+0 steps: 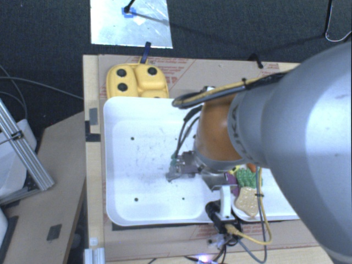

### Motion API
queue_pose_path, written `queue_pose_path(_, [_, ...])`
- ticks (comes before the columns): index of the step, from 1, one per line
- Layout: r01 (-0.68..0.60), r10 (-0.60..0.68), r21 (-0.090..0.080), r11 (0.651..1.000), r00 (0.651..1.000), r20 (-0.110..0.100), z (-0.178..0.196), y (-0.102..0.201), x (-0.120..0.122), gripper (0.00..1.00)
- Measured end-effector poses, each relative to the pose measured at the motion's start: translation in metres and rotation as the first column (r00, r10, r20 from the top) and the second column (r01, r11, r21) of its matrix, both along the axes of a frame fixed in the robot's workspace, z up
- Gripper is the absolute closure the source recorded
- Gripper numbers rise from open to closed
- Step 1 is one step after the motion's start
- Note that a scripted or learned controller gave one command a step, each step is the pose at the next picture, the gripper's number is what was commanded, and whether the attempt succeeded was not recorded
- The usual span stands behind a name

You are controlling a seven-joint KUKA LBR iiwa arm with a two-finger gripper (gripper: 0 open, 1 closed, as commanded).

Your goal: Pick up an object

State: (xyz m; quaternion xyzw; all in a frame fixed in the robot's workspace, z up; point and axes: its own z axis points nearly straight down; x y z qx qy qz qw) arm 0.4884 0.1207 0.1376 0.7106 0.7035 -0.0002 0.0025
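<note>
We are looking down on the worktop, where our arm is reaching in from the right and covering most of the right bin. The orange band is sitting over the seam between the two bins. Below it the tool is hanging low over the left bin, close above its floor near the right wall; we cannot tell how it is set. Objects are lying in the right bin, just right of the tool: a green piece and a tan, speckled piece nearer to us, both partly hidden by cables. A yellow block is resting beyond the left bin's far edge.
</note>
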Motion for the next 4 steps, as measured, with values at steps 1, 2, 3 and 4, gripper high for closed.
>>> queue_pose_path(1, [-0.018,0.018,0.007,1.0,1.0,0.011,0.094,0.047,0.076,0.0])
queue_pose_path(2, [-0.018,0.018,0.006,1.0,1.0,-0.001,-0.005,0.111,0.144,0.0])
queue_pose_path(3, [-0.015,0.015,0.004,1.0,1.0,-0.002,-0.055,0.112,0.161,0.0])
queue_pose_path(4, [-0.02,0.02,0.004,1.0,1.0,0.001,-0.042,0.112,0.162,1.0])
